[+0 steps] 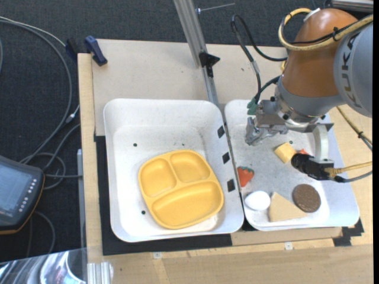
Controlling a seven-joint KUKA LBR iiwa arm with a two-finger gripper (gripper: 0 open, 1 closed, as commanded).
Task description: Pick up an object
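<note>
— while the gripper (253,136) is hovering over the right bin (349,209), what is worrying you?
— it is carrying nothing, and i cannot tell its opening from this angle.
— and the targets?
— the strawberry (246,176), white disc (257,201), wedge (285,209), brown cookie (307,197) and yellow piece (285,152) are lying nearer the front; descending here, it is risking closing on bare floor.

On the surface (148,70) two bins sit side by side: the left bin (118,117) holds a divided plate (180,188), while in the right bin (349,209) the hand (256,134) hangs at eleven o'clock, a strawberry (246,175) at nine, a round lid (257,201), wedge (284,209) and cookie (307,197) toward six.
</note>
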